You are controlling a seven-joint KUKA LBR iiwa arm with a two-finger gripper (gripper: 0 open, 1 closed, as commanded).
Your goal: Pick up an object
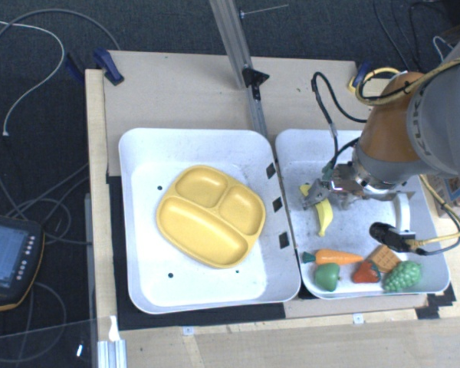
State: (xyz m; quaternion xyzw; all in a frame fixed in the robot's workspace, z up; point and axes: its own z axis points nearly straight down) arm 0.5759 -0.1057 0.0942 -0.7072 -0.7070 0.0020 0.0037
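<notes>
In the right bin (291, 156), my gripper (320, 196) hangs low at the upper end of a small yellow banana (324, 218). The banana lies on the bin floor, pointing toward the front. The gripper's metal tip sits right over or against the banana's top, and I cannot tell whether they touch. The grey arm with its orange band (387, 133) reaches in from the right, above the bin's back half.
Along the right bin's front edge lie an orange carrot (339, 257), a green pepper (327, 276), a red piece (366, 273), a brown cracker (384, 257) and green grapes (402, 276). A yellow divided plate (211, 215) fills the left bin (138, 205). A metal post (230, 21) rises behind the bins.
</notes>
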